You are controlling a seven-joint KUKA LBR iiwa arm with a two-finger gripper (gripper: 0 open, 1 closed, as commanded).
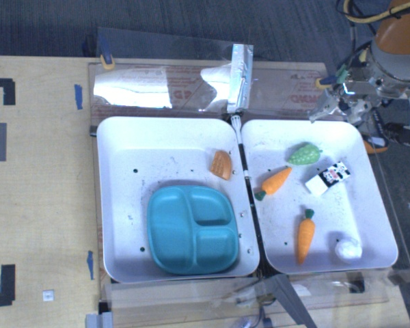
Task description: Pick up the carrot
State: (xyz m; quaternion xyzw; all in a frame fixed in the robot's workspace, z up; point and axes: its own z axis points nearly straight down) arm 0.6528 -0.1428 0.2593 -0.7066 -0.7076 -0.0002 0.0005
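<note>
A: Nearest us in the right bin (379,203), what's there?
B: A carrot (305,236) standing lengthwise, leaf end away, clear of the white ball (348,250).
A: Farther back?
B: A second carrot (276,182) lies slanted near the divider; beyond it a green leafy toy (304,155).
A: And the gripper (342,104)?
B: Parked over the far rim, probably awaiting a target. Too blurred; I cannot tell its opening. Nothing visibly held.

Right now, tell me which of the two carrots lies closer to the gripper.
The tilted carrot near the divider between the bins, just below the green toy. The other carrot lies lower in the right bin, farther from the gripper.
</note>
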